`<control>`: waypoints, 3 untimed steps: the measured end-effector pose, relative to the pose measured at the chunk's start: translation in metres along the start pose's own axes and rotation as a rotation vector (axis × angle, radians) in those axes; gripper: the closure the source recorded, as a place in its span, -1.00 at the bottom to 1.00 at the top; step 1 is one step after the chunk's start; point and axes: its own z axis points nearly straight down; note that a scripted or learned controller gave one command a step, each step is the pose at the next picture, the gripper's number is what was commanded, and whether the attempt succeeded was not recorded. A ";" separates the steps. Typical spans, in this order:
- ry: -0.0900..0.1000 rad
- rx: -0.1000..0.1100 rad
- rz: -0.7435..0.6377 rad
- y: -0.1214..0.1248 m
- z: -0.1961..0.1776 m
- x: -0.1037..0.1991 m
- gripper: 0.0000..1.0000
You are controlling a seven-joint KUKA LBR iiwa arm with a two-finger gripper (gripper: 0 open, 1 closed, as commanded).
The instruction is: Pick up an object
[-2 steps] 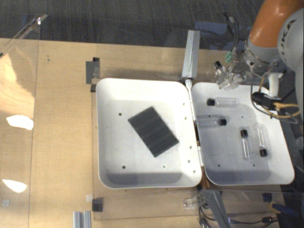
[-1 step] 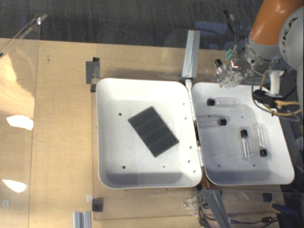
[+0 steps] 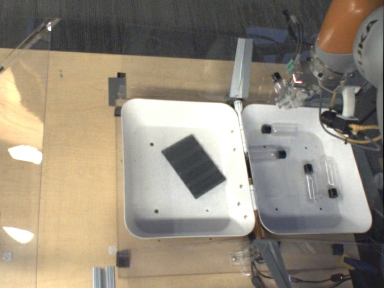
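**Clear tubes in the right bin, dark pad in the left**

Pale wood makes the bench (image 3: 66,179), smooth and a little shiny, with bright patches of reflected light on its left part; behind it lies dark ribbed flooring.

Four small clear tubes with black caps lie flat in the right bin (image 3: 360,218). One tube (image 3: 278,128) lies crosswise near the far wall, a second tube (image 3: 268,154) lies crosswise below it, close to the left wall. Two more, a third tube (image 3: 309,181) and a fourth tube (image 3: 329,177), lie lengthwise side by side nearer the right wall. They look like transparent plastic, thin and cylindrical.

In the left bin (image 3: 135,215) rests a flat dark grey rectangle (image 3: 193,165), turned diagonally, with a fine ribbed surface. Both bins are white, shallow, with rounded corners and small dark dots on the floor.

The gripper (image 3: 290,92) hangs over the far left corner of the right bin, apart from every tube; whether it is released or clenched I cannot tell. The grey arm (image 3: 360,29) with its orange band rises at the upper right.
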 end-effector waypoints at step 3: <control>0.007 -0.004 -0.793 -0.033 0.040 -0.103 1.00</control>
